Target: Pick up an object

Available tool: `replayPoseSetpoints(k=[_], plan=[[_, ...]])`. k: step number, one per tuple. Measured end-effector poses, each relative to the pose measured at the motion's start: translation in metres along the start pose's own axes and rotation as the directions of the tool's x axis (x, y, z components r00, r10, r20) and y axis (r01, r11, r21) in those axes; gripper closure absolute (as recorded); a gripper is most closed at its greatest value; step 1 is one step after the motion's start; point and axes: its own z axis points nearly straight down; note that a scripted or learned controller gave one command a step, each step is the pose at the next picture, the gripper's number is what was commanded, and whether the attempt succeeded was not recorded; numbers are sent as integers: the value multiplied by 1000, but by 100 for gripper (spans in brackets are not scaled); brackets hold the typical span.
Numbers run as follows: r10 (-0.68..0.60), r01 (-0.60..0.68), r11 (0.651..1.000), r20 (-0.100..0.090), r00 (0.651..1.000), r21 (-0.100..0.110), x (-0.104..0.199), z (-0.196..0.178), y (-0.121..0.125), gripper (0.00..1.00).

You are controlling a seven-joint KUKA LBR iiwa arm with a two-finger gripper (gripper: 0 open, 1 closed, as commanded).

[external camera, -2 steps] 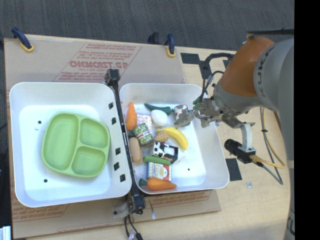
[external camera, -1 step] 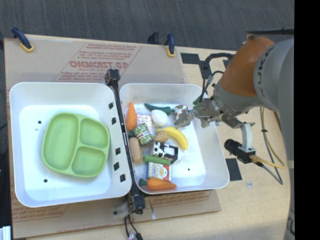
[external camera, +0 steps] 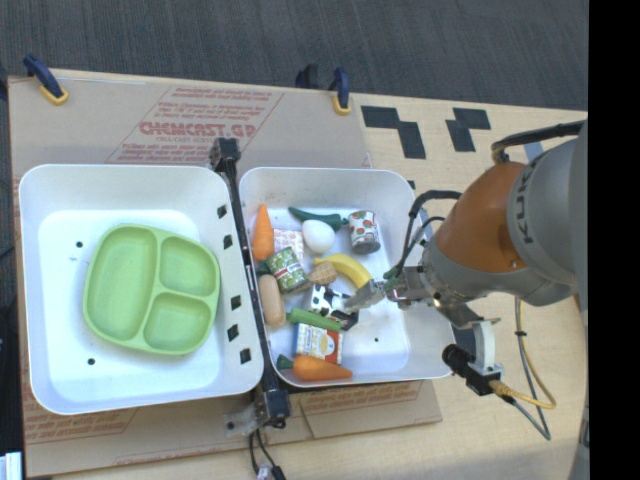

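**Gripper low in the right bin, beside the banana**

The gripper (external camera: 362, 298) reaches into the right bin (external camera: 400, 353) from the arm (external camera: 500, 233) on the right, its tips down among the toy food. Whether the fingers are apart or together cannot be told; they are small and blurred against the clutter, and nothing is clearly seen between them.

Just above the fingers, touching or nearly so, lies the yellow banana (external camera: 350, 268). Just to their left is a black-and-white patterned piece (external camera: 322, 301), with a green stick-shaped item (external camera: 315, 318) below it. Further below and left of the fingers sit a small printed carton (external camera: 318, 342) and an orange carrot (external camera: 320, 370) at the bin's lower edge. Up and left of the fingers are a white egg (external camera: 318, 235), a green-labelled packet (external camera: 287, 268) and a second carrot (external camera: 262, 233); a tan bread roll (external camera: 271, 300) lies along the left wall. Above the fingers stands a small can (external camera: 364, 230).

Well to the left of the fingers, the left bin (external camera: 50, 368) holds a green divided plate (external camera: 150, 288).
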Motion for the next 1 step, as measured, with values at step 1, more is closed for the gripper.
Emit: replayPoseSetpoints(k=[1], plan=[[1,-1,1000,-1,1000,15,5,6,49,0]])
